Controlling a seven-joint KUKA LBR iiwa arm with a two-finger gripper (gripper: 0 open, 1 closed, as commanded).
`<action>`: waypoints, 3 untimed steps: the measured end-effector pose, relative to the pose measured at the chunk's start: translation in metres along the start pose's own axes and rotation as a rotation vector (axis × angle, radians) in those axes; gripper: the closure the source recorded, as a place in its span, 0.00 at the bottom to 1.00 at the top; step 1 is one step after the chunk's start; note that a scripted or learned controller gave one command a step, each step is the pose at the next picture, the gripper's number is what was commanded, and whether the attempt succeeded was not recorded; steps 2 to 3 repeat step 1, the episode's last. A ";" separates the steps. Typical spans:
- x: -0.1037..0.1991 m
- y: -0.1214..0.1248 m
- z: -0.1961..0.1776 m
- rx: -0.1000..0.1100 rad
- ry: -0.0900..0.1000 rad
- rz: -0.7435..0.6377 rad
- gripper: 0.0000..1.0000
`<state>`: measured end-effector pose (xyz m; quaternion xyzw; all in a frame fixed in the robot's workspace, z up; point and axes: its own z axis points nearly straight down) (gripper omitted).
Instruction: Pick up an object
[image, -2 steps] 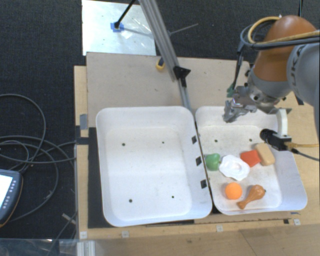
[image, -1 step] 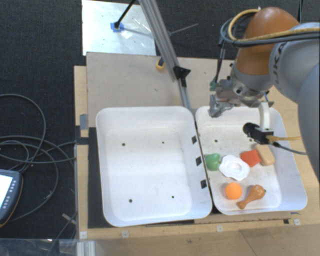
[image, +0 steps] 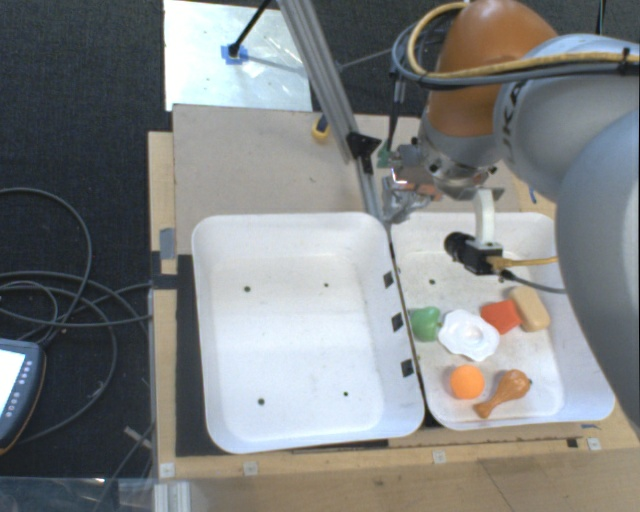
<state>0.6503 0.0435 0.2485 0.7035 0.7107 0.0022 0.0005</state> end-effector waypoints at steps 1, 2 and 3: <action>0.046 0.024 0.024 0.001 -0.001 0.001 1.00; 0.046 0.024 0.024 0.001 -0.001 0.001 1.00; 0.046 0.024 0.024 0.001 -0.001 0.001 1.00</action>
